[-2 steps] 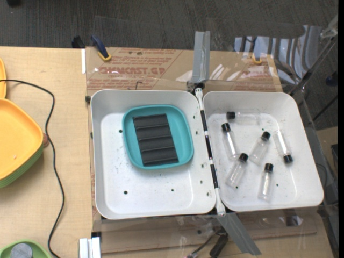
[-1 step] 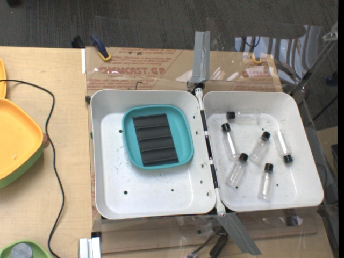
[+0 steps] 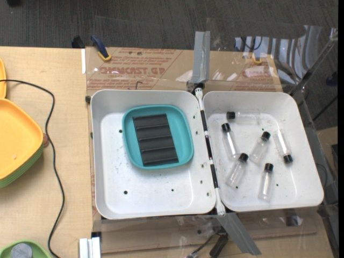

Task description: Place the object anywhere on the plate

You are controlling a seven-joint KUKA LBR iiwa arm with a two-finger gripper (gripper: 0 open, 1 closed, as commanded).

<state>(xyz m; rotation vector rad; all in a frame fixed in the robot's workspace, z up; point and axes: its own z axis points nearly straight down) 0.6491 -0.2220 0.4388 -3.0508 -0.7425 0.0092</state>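
Teal plate (image 3: 185,140) in left bin (image 3: 110,190); apparently six vials (image 3: 230,143) opposite

Teal plate (image 3: 185,144) left bin; 5 vials (image 3: 229,141) right.

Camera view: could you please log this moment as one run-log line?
teal plate: left bin, holding dark ridged block | black-capped vials: loose in right bin | placement: not yet done

Both white bins (image 3: 107,198) look like smooth, slightly glossy plastic. The teal plate (image 3: 183,138) is matt plastic with a dark ribbed insert; the vials (image 3: 229,141) at 3 o'clock are clear with black caps.
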